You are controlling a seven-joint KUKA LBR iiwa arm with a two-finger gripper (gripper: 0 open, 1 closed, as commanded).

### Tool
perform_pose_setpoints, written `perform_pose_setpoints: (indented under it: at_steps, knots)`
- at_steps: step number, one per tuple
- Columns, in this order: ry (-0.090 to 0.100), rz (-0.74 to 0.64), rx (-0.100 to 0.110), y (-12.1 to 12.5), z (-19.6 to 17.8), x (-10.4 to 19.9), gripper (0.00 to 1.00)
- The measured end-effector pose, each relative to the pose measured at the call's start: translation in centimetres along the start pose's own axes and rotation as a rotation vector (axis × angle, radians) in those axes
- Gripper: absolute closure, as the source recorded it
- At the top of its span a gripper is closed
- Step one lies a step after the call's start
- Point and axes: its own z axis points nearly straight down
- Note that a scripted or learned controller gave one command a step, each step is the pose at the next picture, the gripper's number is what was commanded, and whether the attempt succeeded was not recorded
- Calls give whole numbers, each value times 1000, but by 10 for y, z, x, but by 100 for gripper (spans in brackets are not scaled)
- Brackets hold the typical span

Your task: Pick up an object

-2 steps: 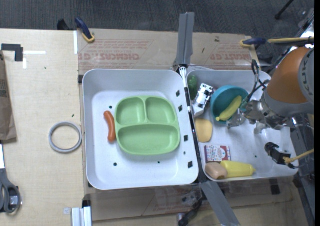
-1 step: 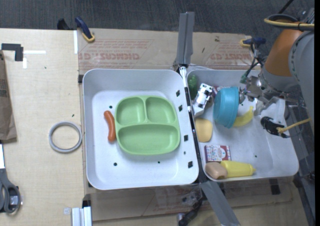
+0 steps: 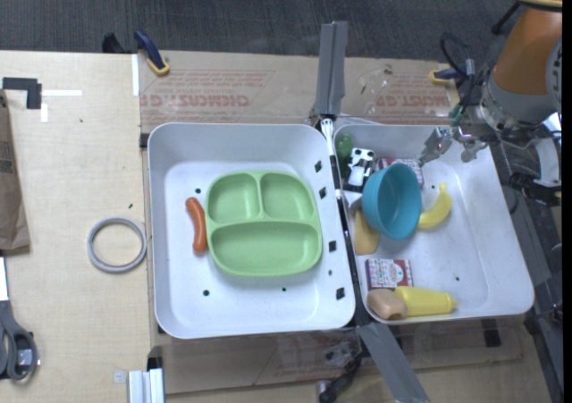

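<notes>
Clutter is the risk: gripper (image 3: pixel 451 144), fingers spread and holding nothing, hovers at the right bin's (image 3: pixel 500 240) one o'clock; banana (image 3: pixel 435 210) touches cup (image 3: pixel 393 201); closing fingers may nudge both.

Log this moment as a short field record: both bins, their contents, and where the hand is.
left bin: green divided plate, orange sausage-shaped toy beside it on the plate's left
right bin: blue cup on its side, banana, yellow bottle, small red-and-white box, black-and-white toy
hand: over the right bin's far right corner, nothing between its fingers
bench, left of bins: grey ring
</notes>
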Motion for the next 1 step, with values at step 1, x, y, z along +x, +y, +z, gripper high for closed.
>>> perform_pose_setpoints:
  at_steps: [1]
  knots:
    - [-4,-388,-9,0,66,47,0]
